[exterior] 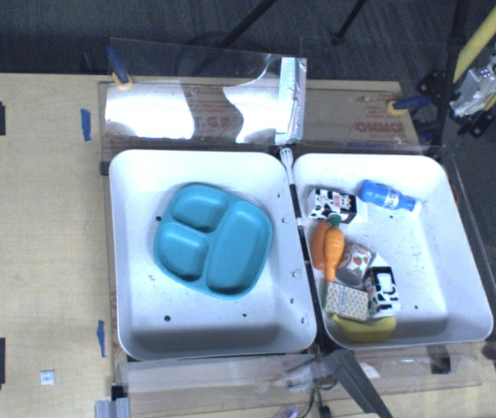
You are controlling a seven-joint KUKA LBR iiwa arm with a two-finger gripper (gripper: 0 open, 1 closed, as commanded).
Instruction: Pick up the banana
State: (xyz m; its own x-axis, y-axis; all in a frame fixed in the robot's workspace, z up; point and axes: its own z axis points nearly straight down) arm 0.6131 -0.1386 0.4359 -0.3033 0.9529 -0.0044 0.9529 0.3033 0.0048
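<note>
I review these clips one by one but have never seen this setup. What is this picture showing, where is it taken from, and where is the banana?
One fixed camera looks down at a slant on a bench with two shallow white bins. The left bin holds a blue divided tray. The right bin holds a clutter: a blue bottle, a carrot, small packets, and the banana, partly covered at the bin's near edge. Nothing is being held here; the banana lies untouched.
</note>
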